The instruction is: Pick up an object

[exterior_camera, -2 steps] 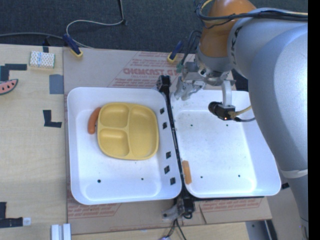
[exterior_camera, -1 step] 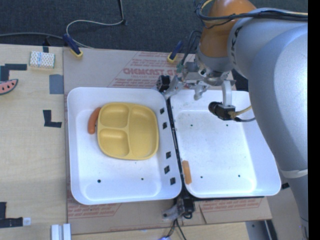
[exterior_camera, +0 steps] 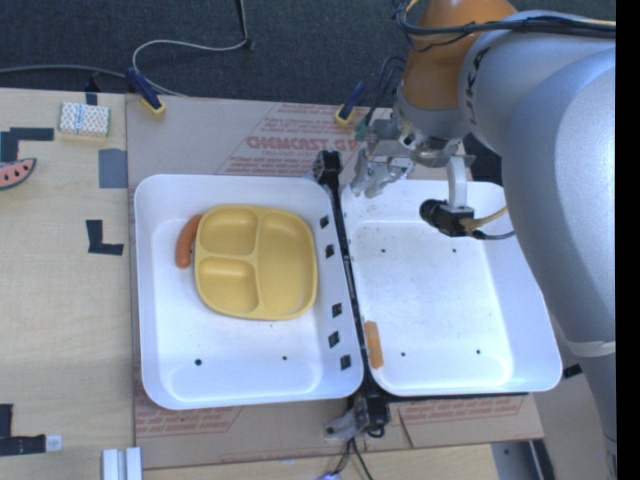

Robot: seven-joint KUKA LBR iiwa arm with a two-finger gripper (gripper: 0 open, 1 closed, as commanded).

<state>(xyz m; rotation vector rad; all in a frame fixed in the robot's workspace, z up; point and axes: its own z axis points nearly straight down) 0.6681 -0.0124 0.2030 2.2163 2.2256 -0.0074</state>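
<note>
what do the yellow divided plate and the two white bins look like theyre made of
The yellow divided plate looks like moulded plastic with a matte finish: even colour, rounded compartment ridges, no sharp glare. The left white bin and right white bin seem thin formed plastic, smooth and slightly glossy, with soft rounded rims; the right one carries dark specks.

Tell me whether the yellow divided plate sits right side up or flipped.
Right side up: the yellow divided plate shows its three hollow compartments facing the camera, lying flat in the left bin.
</note>
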